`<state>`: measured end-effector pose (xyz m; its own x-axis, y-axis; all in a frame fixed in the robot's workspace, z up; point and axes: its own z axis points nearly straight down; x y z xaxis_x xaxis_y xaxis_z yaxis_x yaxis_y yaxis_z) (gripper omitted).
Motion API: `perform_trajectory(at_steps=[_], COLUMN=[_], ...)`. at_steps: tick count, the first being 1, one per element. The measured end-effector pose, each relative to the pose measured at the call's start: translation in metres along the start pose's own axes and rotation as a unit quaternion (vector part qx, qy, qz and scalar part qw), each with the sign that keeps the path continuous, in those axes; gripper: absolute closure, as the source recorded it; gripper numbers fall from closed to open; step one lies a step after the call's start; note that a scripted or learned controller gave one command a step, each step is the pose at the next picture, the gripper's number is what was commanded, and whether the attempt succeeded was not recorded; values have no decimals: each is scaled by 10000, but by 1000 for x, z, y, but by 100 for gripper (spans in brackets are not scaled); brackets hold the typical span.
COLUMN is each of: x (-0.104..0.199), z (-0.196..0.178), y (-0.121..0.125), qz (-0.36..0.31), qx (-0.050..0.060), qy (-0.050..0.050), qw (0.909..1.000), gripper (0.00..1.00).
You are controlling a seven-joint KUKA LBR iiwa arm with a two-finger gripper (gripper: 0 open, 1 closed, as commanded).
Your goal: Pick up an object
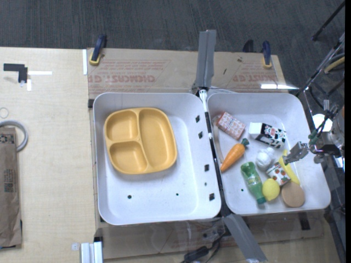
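Note:
The right bin (307,114) holds several toy foods. A pink box (231,125) lies at its back left, with an orange carrot (233,154) in front of it. A black-and-white carton (272,135) sits at mid back and a white ball (265,158) just in front of that. A green bottle (252,180), a yellow lemon (270,189), a banana (289,171), a small printed carton (278,174) and a brown disc (293,196) crowd the front right. My gripper (296,153) reaches in from the right edge, just above the banana's upper end.
The left bin (159,201) carries a yellow three-part plate (141,140). A grey divider bar (207,59) runs between the bins at the back. Cables and the arm's frame (329,141) stand along the right bin's right wall.

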<state>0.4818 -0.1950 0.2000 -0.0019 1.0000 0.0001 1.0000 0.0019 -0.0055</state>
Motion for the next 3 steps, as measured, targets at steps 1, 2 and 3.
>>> perform_trajectory(at_steps=[1,2,3], x=[9,9,20], z=[110,104,-12], y=[38,38,64], qz=[285,296,721], qx=[-12,3,-3], qy=[1,2,-8], qw=[9996,9996,9974], gripper=[0,100,100])
